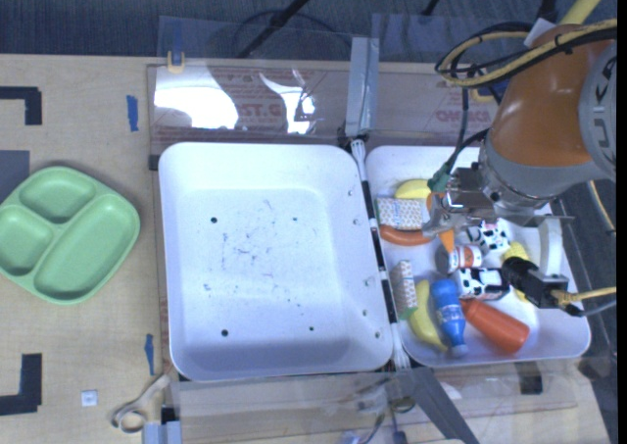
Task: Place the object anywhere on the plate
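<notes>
Lower right of frame: right bin (pixel 573 334) holds a jumble of toys, incl. a blue bottle (pixel 449 313), orange carrot (pixel 496 325) and yellow banana (pixel 423 320). Left bin (pixel 265 256) sits centre. Green divided plate (pixel 67 233) lies far left on the table (pixel 78 89), well apart from the toys. Upper right: arm's pincer (pixel 453 199) hangs over the toy pile; can't tell if fingers are apart or together.

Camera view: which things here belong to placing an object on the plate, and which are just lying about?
Job in hand:
- green divided plate, on the bench left of the bins
- end effector, over the right bin
- cluttered toys there, e.g. blue bottle, orange carrot

Lying about:
- left bin
- blue tape
</notes>
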Available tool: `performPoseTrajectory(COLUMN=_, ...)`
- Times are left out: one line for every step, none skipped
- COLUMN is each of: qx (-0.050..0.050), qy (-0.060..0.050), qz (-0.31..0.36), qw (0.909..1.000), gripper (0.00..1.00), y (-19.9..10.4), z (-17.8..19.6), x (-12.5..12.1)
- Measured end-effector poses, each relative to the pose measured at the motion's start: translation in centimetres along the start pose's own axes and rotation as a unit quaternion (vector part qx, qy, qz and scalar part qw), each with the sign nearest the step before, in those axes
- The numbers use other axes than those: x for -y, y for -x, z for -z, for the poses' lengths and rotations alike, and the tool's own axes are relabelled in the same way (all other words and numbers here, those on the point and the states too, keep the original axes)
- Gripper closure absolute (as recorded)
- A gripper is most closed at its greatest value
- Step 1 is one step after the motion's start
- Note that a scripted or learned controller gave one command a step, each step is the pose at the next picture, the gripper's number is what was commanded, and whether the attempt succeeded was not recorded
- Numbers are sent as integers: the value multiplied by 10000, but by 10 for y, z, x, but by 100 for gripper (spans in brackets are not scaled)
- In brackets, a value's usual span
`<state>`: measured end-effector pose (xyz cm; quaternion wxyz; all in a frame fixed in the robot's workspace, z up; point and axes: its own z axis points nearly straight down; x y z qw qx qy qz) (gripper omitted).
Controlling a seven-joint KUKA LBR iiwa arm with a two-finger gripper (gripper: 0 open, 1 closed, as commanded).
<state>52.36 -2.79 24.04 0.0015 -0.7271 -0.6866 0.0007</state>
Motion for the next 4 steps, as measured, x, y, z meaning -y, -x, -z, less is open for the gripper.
performPoseTrajectory(qx=2, qy=1, qz=10, qw=10000, gripper=100, y=-55, z=-57, x=-11)
performPoseTrajectory(qx=5, qy=17, qz=915, qw=9958, gripper=100, y=-54, z=-15, x=15)
performPoseTrajectory(qx=5, qy=26, qz=908, qw=9959, gripper=100, y=-54, z=-6, x=14)
performPoseTrajectory(qx=5, qy=26, qz=906, qw=9959, gripper=0, y=-54, z=-5, x=14)
